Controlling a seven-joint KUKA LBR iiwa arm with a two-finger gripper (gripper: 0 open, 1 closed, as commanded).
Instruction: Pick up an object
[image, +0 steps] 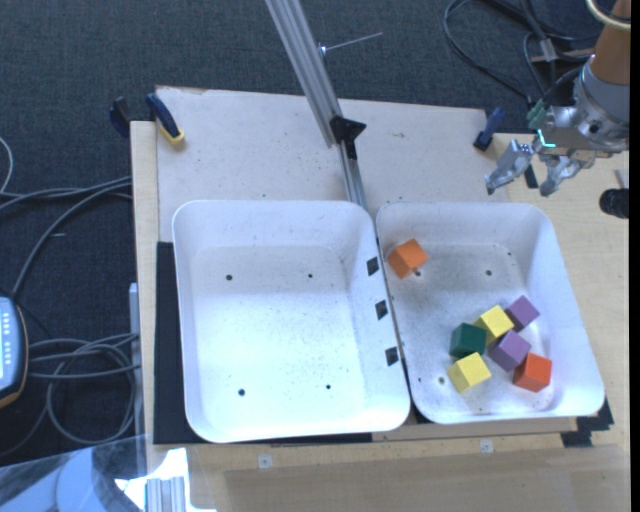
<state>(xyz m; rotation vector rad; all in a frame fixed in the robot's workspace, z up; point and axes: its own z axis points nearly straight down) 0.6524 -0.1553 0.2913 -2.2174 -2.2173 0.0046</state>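
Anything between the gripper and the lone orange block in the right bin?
Nothing visible. The gripper hangs open above the right bin's far rim, and the orange block sits alone near the far left corner, apart from the block cluster.

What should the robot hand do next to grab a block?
Probably swing toward the lone orange block and lower over it. The hand hangs open above the right bin's far edge, holding nothing, and that block sits apart from the crowded cluster, so it looks easiest.
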